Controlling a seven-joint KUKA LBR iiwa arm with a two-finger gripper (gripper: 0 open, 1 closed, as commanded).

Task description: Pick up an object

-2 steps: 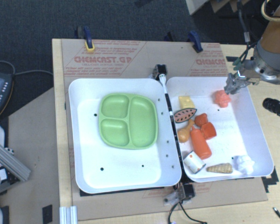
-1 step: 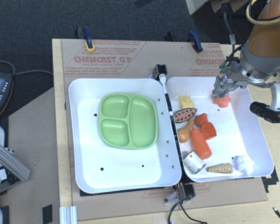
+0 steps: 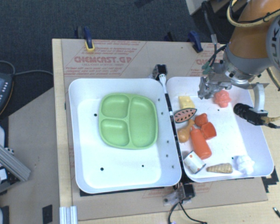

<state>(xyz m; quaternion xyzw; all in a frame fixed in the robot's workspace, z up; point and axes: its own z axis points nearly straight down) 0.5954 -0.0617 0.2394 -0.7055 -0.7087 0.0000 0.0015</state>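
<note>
Pink and lumpy, a small soft-looking toy (image 3: 221, 98) lies in the right white plastic bin (image 3: 261, 143), just beside the pincer (image 3: 206, 91). Whether the pincer is wide, narrow or holding anything, I cannot tell. The step looks like the approach; next it would need to settle squarely over the toy. Nearer the camera lie orange pieces (image 3: 201, 136). Farther left, a green divided tray (image 3: 129, 121) sits in the left bin (image 3: 84, 139), on a brown board (image 3: 60, 101).

"CHEMCAST" printed red on brown board (image 3: 102, 59)
</note>
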